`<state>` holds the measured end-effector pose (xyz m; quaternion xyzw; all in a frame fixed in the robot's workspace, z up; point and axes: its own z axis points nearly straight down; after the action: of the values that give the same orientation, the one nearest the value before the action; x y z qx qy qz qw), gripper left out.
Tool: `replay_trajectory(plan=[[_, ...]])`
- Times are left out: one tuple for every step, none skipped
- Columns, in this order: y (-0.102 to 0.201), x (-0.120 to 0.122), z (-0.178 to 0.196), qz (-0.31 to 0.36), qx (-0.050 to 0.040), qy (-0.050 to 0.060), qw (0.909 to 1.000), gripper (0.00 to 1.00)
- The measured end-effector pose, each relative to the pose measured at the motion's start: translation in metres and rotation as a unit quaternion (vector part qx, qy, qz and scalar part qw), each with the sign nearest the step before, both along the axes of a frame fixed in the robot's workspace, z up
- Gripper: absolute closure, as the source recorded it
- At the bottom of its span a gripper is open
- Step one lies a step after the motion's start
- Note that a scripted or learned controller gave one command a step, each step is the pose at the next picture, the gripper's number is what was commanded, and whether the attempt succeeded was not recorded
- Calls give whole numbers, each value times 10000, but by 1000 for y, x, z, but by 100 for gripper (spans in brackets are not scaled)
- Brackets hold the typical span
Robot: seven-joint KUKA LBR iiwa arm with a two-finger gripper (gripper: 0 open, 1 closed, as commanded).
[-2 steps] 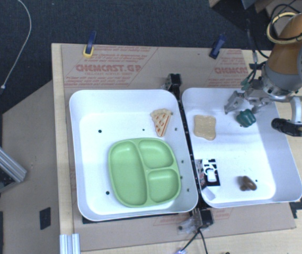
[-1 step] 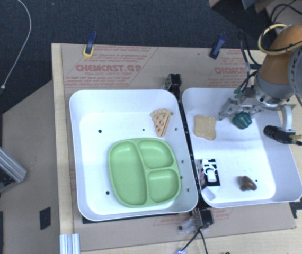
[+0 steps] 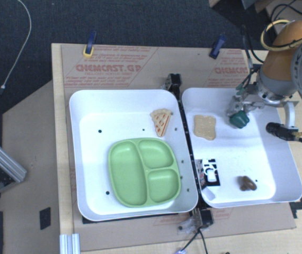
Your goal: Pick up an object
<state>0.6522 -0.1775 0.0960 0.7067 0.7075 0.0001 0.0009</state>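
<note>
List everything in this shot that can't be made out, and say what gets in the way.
- Gripper, camera view: a teal object sits at its tip, but the wrist above hides whether it is gripped.
- Arm, camera view: cut off by the right edge.
- Small brown object in the right bin, camera view: too small to identify.
- Black-and-white card, camera view: print too small to read.

Bench surface [image 3: 140, 62]: brown board with red lettering.
Clamps: blue clip [image 3: 218, 46], yellow-blue clip [image 3: 90, 45] at rear edge.
Floor [image 3: 34, 25]: dark carpet.
</note>
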Motion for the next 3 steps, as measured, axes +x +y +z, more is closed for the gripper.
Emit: replay_trajectory(plan=[[-6, -4, 61, -10, -7, -27, 10000, 100], [-10, 2, 125, -1, -10, -35, 10000, 100], [-10, 2, 138, -2, -2, -11, 10000, 100]])
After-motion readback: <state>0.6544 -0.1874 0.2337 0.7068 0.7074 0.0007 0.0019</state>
